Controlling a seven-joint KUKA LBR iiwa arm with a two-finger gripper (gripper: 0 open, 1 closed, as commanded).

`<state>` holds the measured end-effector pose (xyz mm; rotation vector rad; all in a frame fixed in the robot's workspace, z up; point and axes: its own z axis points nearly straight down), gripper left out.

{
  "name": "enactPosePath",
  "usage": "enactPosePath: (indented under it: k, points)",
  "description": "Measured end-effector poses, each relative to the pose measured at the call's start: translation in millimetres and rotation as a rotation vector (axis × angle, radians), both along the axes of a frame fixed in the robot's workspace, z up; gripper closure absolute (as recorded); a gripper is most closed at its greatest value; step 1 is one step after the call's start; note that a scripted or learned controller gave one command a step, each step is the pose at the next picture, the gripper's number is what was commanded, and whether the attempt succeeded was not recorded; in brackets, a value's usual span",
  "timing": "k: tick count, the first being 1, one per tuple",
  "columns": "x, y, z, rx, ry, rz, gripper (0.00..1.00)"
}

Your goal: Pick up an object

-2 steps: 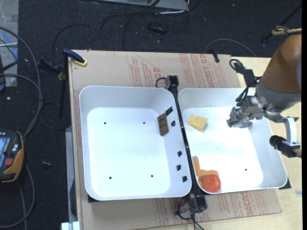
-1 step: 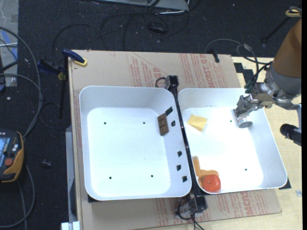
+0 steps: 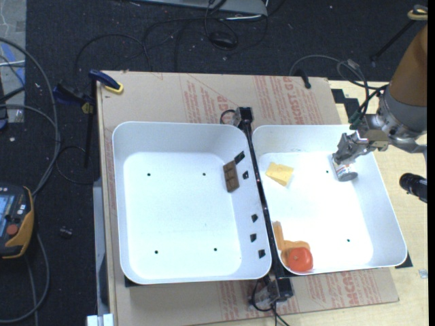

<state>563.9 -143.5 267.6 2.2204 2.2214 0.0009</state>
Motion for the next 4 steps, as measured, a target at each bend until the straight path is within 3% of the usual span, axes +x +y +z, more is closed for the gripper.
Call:
enactPosePath:
  k: [4]
  points:
    - [8,207,-41,0.001,0.002,0.005,1.00]
